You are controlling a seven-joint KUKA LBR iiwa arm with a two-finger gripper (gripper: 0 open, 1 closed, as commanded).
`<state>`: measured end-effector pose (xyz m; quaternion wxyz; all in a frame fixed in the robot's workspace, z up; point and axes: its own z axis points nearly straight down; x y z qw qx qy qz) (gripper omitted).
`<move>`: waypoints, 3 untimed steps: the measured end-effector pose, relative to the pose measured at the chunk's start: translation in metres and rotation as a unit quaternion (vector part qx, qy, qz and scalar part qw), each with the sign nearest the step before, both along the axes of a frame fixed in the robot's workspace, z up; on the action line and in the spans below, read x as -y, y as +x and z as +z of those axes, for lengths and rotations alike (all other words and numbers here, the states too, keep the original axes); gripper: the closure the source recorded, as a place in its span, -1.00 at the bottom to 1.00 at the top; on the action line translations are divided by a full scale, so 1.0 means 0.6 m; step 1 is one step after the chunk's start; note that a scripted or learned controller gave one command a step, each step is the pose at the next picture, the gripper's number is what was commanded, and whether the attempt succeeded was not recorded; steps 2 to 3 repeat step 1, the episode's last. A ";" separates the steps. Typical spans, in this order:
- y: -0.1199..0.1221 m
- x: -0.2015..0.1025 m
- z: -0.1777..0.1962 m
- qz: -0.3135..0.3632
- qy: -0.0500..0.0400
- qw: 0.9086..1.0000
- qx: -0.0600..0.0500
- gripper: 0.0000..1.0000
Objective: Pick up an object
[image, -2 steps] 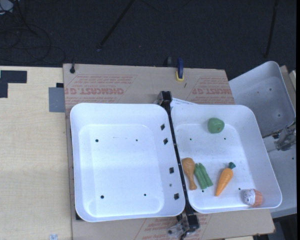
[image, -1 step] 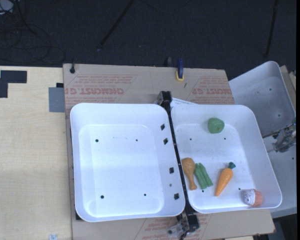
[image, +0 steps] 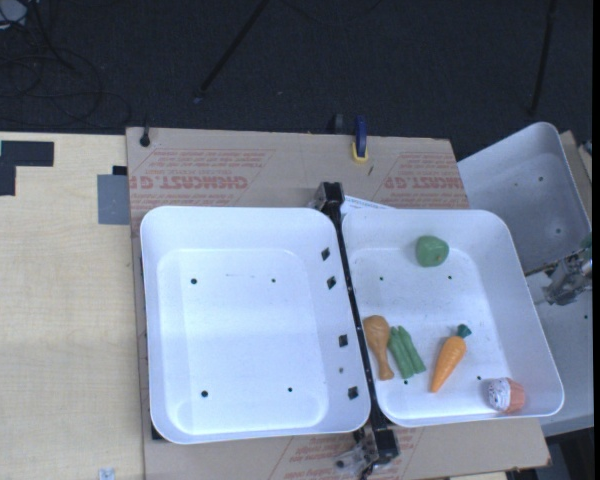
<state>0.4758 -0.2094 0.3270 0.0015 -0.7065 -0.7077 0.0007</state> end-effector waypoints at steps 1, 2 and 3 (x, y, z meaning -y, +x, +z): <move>0.000 0.006 0.009 -0.002 0.000 1.000 0.001 1.00; 0.000 0.006 0.009 -0.002 0.000 1.000 0.001 1.00; 0.000 0.006 0.009 -0.002 0.000 1.000 0.001 1.00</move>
